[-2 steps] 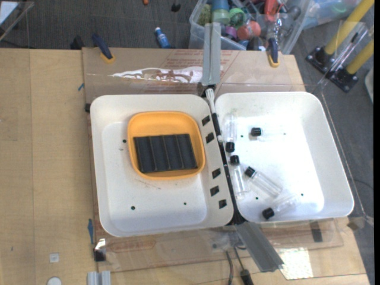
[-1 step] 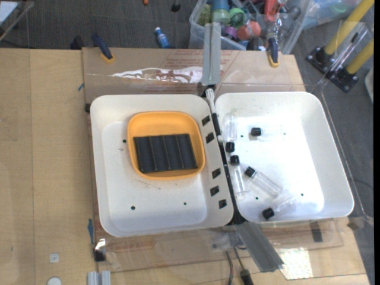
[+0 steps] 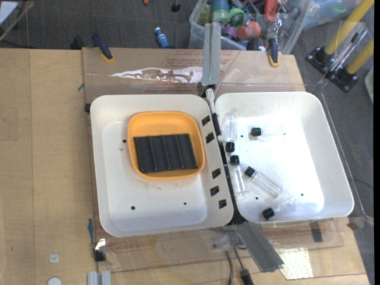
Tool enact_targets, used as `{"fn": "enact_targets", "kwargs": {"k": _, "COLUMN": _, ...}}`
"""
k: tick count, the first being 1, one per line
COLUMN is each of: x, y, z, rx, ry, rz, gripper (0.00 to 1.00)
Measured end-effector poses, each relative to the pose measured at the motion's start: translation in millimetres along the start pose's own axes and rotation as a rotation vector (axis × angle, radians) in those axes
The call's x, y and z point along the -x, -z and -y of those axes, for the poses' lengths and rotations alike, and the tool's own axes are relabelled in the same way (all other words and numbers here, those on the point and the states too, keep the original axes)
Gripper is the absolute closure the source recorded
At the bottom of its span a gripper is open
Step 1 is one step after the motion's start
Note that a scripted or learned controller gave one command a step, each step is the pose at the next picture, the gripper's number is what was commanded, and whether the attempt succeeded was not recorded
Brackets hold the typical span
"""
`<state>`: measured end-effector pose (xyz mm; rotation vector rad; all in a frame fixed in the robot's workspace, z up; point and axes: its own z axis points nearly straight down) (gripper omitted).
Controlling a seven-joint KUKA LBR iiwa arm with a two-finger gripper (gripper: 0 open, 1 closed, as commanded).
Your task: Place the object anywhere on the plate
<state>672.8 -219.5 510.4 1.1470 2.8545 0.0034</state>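
A light wooden desk (image 3: 41,159) carries two shallow white plastic bins side by side, seen from above at a slant.

The left bin (image 3: 113,212) holds a rounded-square orange plate (image 3: 166,122), which sits toward the upper middle of the bin floor. On the plate lies a flat, dark grey rectangular object with four raised ribs (image 3: 165,153), covering most of the plate's lower half; its lower edge reaches close to the plate's front rim. The object rests wholly within the plate's outline.

The right bin (image 3: 320,153) holds several small clear plastic vials with black caps. One vial (image 3: 261,180) lies at a slant near the bin's centre. Another (image 3: 280,209) lies near the front wall. More clear vials lie along the left wall, where black caps (image 3: 231,153) show. A single black cap (image 3: 256,132) sits apart in the upper part of the bin.

A row of small black clips (image 3: 214,159) runs down the divide where the two bins meet.

Beyond the desk, on the dark floor, stands a clear plastic crate filled with colourful toys (image 3: 249,10).

The pincer's state cannot be told from this view.
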Motion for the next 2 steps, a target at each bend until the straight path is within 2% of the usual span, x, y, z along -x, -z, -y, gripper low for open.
{"fn": "enact_targets", "kwargs": {"k": 2, "x": 2, "y": 24, "z": -3, "rx": 0.007, "ry": 0.001, "rz": 0.017, "gripper": 1.00}}
